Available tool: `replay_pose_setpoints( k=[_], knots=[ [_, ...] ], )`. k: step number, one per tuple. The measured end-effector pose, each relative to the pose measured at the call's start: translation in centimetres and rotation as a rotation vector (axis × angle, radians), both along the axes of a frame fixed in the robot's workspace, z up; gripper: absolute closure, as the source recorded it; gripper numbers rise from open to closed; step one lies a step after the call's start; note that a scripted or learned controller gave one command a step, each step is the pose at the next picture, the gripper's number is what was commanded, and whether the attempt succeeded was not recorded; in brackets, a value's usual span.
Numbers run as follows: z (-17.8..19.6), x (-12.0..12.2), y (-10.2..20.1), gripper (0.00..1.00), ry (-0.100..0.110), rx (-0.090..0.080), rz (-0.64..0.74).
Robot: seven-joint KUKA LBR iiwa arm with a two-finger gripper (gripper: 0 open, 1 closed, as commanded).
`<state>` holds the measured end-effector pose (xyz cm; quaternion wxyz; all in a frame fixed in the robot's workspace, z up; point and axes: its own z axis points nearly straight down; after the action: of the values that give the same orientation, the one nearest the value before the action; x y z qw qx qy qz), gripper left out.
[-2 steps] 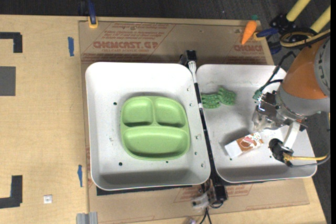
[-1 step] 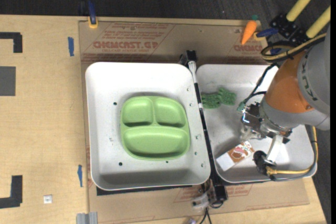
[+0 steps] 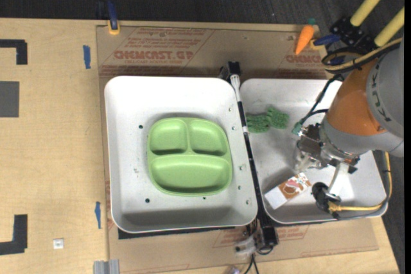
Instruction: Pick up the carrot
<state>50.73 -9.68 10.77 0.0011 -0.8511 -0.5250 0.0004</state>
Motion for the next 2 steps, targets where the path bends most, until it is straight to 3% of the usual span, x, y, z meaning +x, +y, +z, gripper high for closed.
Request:
replay_pose_setpoints(
  k=[1, 2],
  knots=[
    [7.7, 0.4, 7.6, 1.00, -0.002, -0.001, 0.187],
    [7.7, 1.4, 14.0, 1.00, -0.003, -0.001, 0.447]
  ],
)
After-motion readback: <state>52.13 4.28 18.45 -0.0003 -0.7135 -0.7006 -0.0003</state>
